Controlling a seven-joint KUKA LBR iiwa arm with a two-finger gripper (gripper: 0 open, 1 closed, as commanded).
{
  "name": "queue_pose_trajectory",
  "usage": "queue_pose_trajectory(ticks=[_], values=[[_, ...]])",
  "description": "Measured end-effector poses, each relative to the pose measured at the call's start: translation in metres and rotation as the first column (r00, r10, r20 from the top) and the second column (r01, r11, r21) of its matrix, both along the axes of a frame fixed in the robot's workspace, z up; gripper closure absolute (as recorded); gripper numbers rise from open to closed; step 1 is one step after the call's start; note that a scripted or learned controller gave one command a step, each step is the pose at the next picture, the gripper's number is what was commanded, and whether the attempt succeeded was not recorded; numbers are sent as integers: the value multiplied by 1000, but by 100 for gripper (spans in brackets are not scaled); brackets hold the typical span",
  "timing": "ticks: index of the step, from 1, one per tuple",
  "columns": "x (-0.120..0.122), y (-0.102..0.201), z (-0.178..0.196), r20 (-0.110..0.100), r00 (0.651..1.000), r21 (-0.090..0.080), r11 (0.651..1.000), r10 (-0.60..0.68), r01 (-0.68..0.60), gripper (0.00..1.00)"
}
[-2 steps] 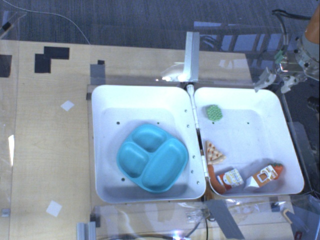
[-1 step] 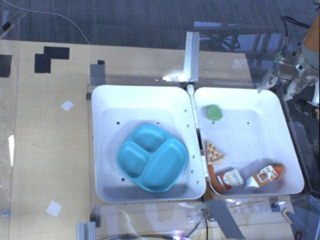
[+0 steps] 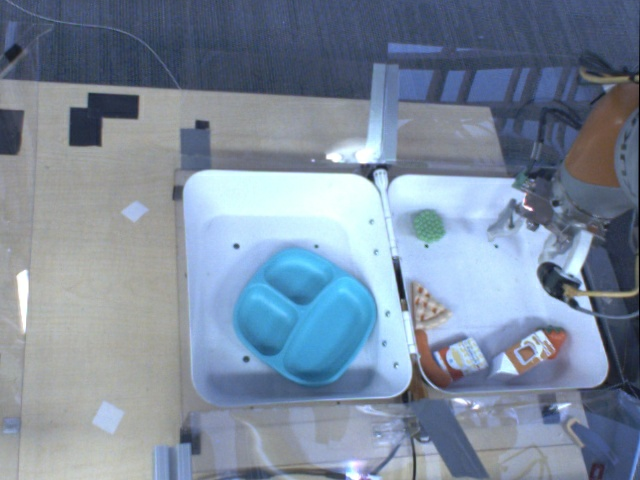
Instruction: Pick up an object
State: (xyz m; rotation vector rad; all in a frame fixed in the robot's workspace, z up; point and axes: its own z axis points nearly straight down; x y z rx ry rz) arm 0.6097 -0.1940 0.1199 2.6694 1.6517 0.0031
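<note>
The right bin (image 3: 500, 383) holds several small items. A green knobbly ball (image 3: 429, 226) lies near its back left. A pizza slice toy (image 3: 429, 307) sits by the divider, with a brown sausage (image 3: 430, 363) in front of it. A small white and yellow carton (image 3: 466, 355) and an orange and white carton (image 3: 533, 350) rest along the front wall. My gripper (image 3: 522, 214) hangs over the back right of this bin, right of the green ball and apart from every item. Nothing is seen in its grasp.
The left bin (image 3: 215, 218) holds a blue divided plate (image 3: 305, 315). A metal post (image 3: 384, 108) stands behind the divider between the bins. The arm with its orange band (image 3: 600, 153) and cables crowds the right bin's right edge.
</note>
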Motion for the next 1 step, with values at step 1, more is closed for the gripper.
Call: queue_pose_trajectory(ticks=[1], values=[[-49, 63, -31, 6, 971, -2, 971, 238, -238, 0]])
